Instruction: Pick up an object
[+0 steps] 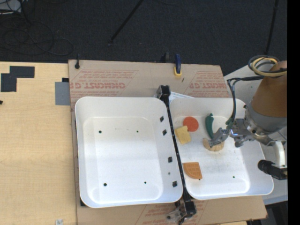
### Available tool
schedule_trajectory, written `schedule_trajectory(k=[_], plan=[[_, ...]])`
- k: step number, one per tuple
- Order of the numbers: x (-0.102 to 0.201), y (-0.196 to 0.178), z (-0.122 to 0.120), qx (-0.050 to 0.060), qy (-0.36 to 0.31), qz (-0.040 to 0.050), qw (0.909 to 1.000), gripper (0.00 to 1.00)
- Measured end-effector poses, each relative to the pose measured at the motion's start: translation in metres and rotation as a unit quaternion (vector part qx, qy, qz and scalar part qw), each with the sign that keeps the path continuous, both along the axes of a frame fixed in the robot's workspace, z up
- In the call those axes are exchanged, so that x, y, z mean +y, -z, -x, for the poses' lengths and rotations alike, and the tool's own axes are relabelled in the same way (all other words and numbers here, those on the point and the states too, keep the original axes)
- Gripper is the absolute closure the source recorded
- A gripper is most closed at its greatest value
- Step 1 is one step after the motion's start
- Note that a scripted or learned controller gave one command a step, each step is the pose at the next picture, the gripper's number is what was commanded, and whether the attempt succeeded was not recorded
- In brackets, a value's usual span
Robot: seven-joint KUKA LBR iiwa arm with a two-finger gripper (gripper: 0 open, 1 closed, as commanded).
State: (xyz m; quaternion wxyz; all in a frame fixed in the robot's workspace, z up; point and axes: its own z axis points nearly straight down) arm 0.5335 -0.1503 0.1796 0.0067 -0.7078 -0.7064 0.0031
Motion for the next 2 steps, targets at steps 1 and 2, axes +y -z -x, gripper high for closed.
schedule_trajectory(k=[1,2], plan=[[0.059,0.096,0.028,-0.006,-0.002,0.0023,1.0000,0.00],[0.056,0.082,0.027,-0.006,0.002,0.0018,1.0000,1.00]])
